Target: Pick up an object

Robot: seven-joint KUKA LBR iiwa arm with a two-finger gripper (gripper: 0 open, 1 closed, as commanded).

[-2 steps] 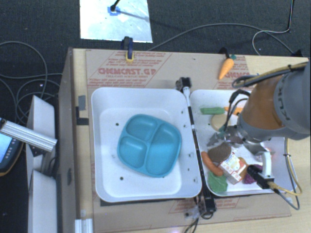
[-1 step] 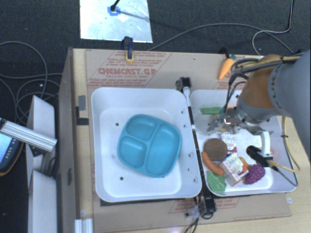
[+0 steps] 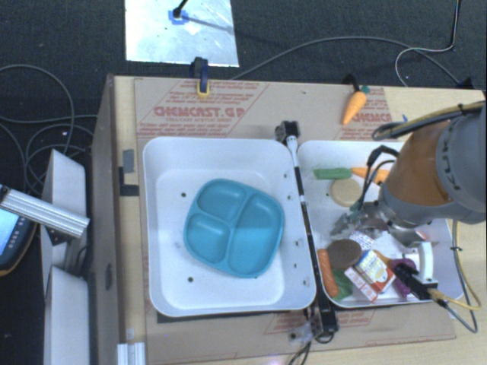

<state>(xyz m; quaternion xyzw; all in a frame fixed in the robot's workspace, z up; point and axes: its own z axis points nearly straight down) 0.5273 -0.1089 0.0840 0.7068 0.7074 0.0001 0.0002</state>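
Observation:
The right bin (image 3: 308,158) holds several small things: a green strip (image 3: 332,173), a beige disc (image 3: 346,194), a brown disc (image 3: 344,252), an orange carrot-like piece (image 3: 326,268), a red and white packet (image 3: 370,274) and a purple item (image 3: 403,268). My gripper (image 3: 352,220) hangs low over the middle of this bin, between the beige disc and the brown disc. The grey arm with its orange band (image 3: 415,169) hides the bin's right half. I see nothing clearly between the gripper's tips.
The left bin (image 3: 163,204) holds a blue divided plate (image 3: 233,226). A toy carrot (image 3: 354,106) lies on the bench behind the right bin. Clamps sit at the back edge (image 3: 201,75) and between the bins (image 3: 288,132). Cables trail at the front right.

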